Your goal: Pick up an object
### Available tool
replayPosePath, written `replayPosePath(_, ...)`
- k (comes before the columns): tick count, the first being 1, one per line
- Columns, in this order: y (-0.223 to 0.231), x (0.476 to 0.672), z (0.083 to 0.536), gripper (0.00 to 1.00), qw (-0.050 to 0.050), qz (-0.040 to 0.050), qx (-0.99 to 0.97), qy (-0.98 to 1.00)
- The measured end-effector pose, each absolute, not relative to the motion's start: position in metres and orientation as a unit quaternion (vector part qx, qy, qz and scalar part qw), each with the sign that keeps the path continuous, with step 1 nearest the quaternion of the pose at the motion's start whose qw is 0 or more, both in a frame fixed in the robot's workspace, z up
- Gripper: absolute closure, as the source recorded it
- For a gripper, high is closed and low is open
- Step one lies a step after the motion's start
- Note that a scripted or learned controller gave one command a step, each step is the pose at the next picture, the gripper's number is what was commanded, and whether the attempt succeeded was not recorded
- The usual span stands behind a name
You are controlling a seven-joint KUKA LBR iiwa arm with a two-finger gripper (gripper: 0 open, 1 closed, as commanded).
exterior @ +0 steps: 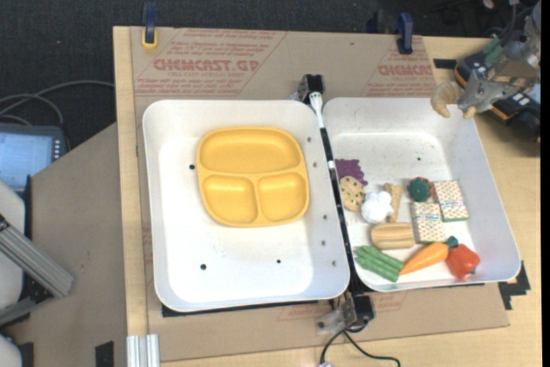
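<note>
A: Where's the gripper?

B: Upper right, over the far right corner of the right-hand shallow white bin. It sits at the rim, well apart from the toys. Can't tell what the tool is doing, too small and blurred; nothing visibly held.

A: Pickable objects?

B: All clustered in the near half of the right bin. Purple toy piece by the left wall, round brown chocolate-chip cookie just below it. White lumpy toy beside the cookie, touching a small tan piece. Tan bread-roll shape under those. Green bean-pod toy at the near edge, orange toy carrot just right of it, red toy pepper next to the carrot tip.

A: Anything else?

B: Small green-and-red round toy, plus two rectangular speckled cracker-like blocks side by side, near the right wall.

A: Left bin?

B: Left shallow white bin holds a yellow three-compartment plastic tray, lying flat in the far half. Both bins sit on a brown cardboard sheet with red print.
</note>
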State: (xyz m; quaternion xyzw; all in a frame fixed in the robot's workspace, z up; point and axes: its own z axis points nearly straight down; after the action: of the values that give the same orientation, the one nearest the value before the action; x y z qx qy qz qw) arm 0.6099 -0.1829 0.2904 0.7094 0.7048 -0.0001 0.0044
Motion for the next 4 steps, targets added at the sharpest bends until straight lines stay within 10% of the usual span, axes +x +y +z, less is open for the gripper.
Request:
replayPosePath(1,-0.140,0.668,0.228,1.00,0.001,0.0006,0.705,0.709)
replayPosePath(2,-0.143,0.667,0.232,0.00,0.002,0.0001,0.707,0.707)
replayPosePath(3,-0.125,0.664,0.076,0.00,-0.005,-0.0026,0.706,0.708)
replayPosePath(4,-0.179,0.576,0.084,0.00,-0.003,-0.0030,0.710,0.704)
